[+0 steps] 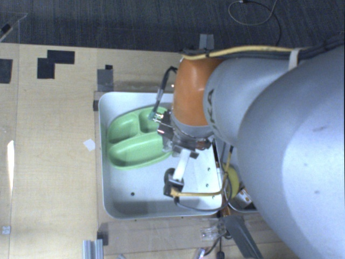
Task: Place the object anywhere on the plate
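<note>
**A:** Single frame logged. Where did we put the gripper (171, 138)?

**B:** Low over the white bin (141, 199). The green divided plate (129, 151) lay right beneath it and spread away from it toward the view's left. The arm (269, 123) covered it from above, so we could not tell whether it was spread, pressed together or pinching anything.

**A:** And the object?

**B:** We could not pin it down. Nothing lay on the bare green of the plate out beyond the gripper. A yellow thing (233, 178) peeked from under the arm, on the arm's side of the gripper and lower in the view. We could not tell whether that was the object, or which bin it sat in.

**A:** Why that pose, in our reading?

**B:** We judged the gripper hung above the plate because any spot on the plate counts, and the arm-side rim made for the shortest reach. If it carried the object, letting go there would do. This is a judgement only.

**A:** Edges and open room?

**B:** The plate's far rim sat near the bin wall, on the side away from the arm. Open white floor lay below the gripper in the view, running to the bin's lower wall. Past the walls there was bare tabletop (54, 144). We marked the plate's raised rim and divider, just under the gripper, as the edges to clear on any sideways move.
</note>
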